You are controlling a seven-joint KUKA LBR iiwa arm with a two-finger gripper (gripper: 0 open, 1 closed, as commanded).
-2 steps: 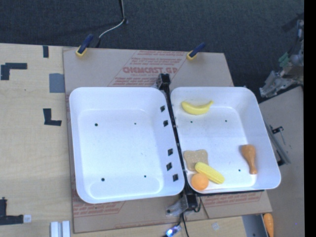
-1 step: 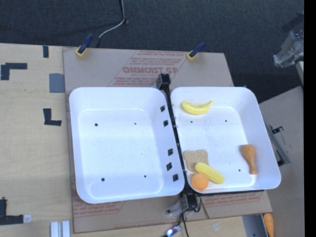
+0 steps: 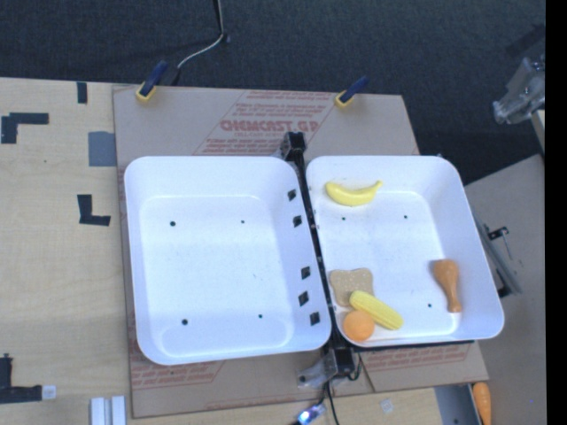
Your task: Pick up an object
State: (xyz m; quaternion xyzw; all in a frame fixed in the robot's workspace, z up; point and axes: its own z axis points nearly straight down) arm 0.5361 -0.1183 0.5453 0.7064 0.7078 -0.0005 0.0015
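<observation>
While well apart from the pincer point(image 3: 521, 96), banana point(image 3: 353, 192) in right bin point(image 3: 461, 193)

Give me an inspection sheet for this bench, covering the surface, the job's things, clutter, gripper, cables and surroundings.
Surface: cardboard sheet under left bin and right bin.
Job's things: in the right bin, banana, bread slice, corn cob, orange, drumstick.
Clutter: two clamps on the cardboard's far edge.
Gripper: gripper off to the right, away from the bins.
Cables: black cable at top.
Surroundings: dark carpet.
</observation>
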